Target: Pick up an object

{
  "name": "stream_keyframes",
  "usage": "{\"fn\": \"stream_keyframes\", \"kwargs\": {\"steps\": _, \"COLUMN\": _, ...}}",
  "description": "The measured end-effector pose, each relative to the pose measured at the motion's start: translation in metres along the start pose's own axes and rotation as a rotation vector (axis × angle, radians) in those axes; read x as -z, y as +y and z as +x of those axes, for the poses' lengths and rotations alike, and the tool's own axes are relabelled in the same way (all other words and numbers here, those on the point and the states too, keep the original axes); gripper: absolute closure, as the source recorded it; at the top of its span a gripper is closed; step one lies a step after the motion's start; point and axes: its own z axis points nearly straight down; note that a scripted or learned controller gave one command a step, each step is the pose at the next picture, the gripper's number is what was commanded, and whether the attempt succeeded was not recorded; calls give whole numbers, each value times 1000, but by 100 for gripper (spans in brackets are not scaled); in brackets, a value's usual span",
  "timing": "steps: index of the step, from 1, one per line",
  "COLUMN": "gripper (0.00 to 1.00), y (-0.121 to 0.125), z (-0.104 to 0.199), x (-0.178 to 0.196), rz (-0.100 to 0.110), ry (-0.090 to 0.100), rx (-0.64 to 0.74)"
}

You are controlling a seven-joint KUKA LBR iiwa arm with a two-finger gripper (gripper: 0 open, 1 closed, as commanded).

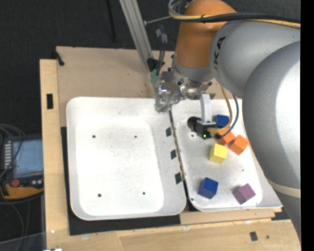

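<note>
The arm (251,77) hangs over the right bin (196,203). Its gripper (165,99) sits at the bin's 11 o'clock corner; the jaw opening cannot be told. Blocks lie toward 3 o'clock: blue (208,187), purple (244,193), yellow (217,153), orange (238,144).

Light falls evenly from overhead, and the left bin (115,156) glows bright, nearly washed out. Behind that bin the background goes almost black. Right of it, the arm (261,72) shows a soft sheen and casts little shadow. The picture is slightly grainy, soft in small details.
</note>
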Motion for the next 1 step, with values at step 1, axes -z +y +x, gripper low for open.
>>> {"fn": "stream_keyframes", "kwargs": {"steps": 1, "gripper": 100, "y": -9, "z": 44, "x": 12, "rz": -4, "ry": 1, "rx": 1}}
